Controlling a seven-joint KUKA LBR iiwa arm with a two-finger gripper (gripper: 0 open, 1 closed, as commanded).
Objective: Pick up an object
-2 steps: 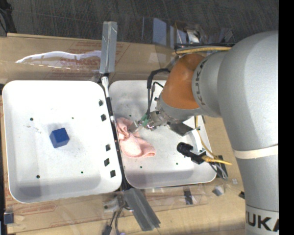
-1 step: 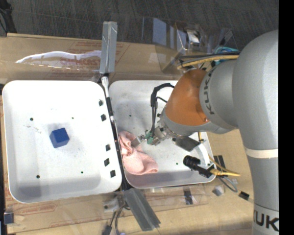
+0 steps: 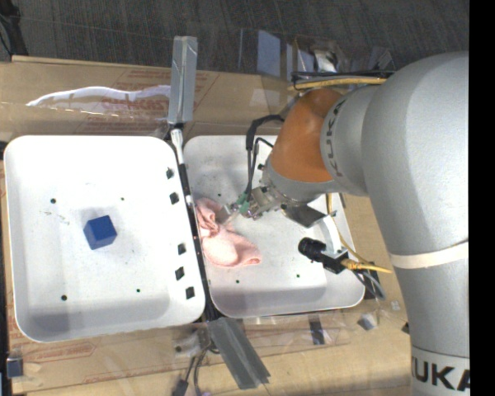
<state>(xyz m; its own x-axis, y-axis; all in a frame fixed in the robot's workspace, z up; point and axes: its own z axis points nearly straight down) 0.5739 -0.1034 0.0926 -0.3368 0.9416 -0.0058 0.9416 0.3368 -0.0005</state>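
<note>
Camera view shows the pink crumpled cloth [image 3: 223,239] lying in the right bin [image 3: 268,299] against its left wall, long axis running down and rightward. The gripper [image 3: 238,210] hovers just beside its upper end; how its fingers stand I cannot tell.
</note>
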